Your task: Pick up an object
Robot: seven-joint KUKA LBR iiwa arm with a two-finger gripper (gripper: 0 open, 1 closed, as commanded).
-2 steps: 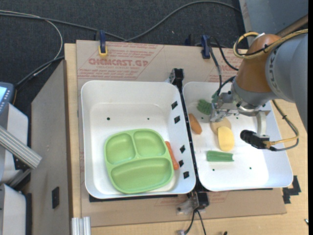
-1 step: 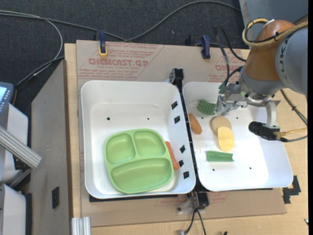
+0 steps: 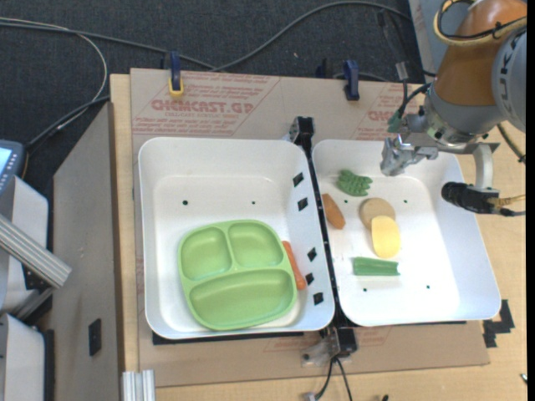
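Your claw (image 3: 395,159) hovers over right bin (image 3: 451,291), near its far-left corner; nothing seen gripped, open or closed cannot tell. Below it: leafy green (image 3: 354,182), orange sausage (image 3: 333,211), tan round (image 3: 377,210) partly under yellow slab (image 3: 385,236), green pod (image 3: 375,266). Left bin (image 3: 159,224): green tray (image 3: 236,272), carrot (image 3: 293,266) half hidden at its edge. Arm (image 3: 476,48) cut off top right.

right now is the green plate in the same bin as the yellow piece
No, the green plate lies in the left bin, the yellow piece in the right bin.
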